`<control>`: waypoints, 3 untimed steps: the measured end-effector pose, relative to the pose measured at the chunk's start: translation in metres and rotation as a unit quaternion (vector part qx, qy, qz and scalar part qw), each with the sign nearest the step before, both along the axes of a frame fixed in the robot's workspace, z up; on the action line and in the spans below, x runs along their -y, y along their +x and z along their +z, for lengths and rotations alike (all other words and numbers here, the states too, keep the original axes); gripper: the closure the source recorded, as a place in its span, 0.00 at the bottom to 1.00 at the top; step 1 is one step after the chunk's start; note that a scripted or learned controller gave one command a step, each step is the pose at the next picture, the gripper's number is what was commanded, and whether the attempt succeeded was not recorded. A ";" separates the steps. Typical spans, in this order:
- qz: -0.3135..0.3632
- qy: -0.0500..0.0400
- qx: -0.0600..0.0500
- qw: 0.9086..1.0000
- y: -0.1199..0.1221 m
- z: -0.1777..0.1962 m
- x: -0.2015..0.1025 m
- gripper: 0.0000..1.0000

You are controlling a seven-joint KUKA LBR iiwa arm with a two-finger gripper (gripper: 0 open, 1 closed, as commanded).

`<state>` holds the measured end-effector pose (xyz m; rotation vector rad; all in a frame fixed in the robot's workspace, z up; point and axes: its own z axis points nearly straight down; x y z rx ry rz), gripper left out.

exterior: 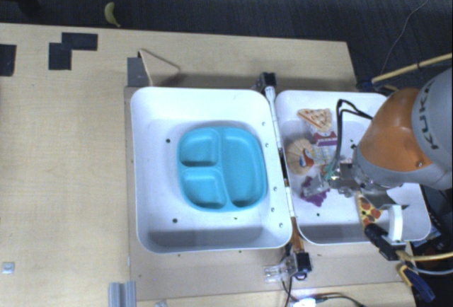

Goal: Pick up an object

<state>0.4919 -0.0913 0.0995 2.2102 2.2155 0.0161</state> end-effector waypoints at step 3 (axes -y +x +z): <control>0.001 0.001 0.003 1.000 0.003 0.021 -0.001 1.00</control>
